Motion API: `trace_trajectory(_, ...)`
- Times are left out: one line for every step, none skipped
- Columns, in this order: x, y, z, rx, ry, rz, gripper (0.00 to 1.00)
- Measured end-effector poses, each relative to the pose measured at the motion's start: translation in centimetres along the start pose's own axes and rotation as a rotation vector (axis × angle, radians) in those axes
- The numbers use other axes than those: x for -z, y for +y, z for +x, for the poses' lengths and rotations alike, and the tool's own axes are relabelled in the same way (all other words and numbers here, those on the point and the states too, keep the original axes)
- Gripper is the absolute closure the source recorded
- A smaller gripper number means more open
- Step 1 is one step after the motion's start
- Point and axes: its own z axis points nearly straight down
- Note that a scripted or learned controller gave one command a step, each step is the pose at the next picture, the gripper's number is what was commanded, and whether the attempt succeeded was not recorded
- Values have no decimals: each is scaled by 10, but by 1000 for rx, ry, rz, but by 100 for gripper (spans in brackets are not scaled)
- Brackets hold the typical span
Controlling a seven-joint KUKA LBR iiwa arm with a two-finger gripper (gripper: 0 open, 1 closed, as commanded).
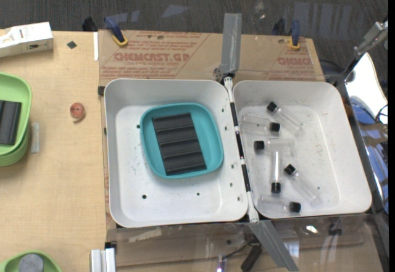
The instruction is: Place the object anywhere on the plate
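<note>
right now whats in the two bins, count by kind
teal plate: 1
black blocks on the plate: 4
clear vials with black caps: 6
total: 11

**Two bins, one plate, six vials on the bench**

Two shallow white bins sit side by side: the left bin (123, 203) and the right bin (345, 203). One teal plate (213, 141) lies in the left bin and carries one black ridged insert (179, 143). Six clear vials with black caps, among them one (275, 172) near the middle, are scattered in the right bin. Two clamps, one (115, 30) at left and one (294, 35) at right, pin one cardboard sheet (160, 55). One small reddish disc (76, 110) rests on the wooden bench (55, 203).
</note>
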Motion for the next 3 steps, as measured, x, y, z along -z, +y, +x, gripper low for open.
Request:
trace_trajectory(40, 19, -4, 262, -2, -2, 0)
trace_trajectory(40, 19, -4, 381, 0, -1, 0)
trace_trajectory(40, 17, -3, 628, 1, -1, 0)
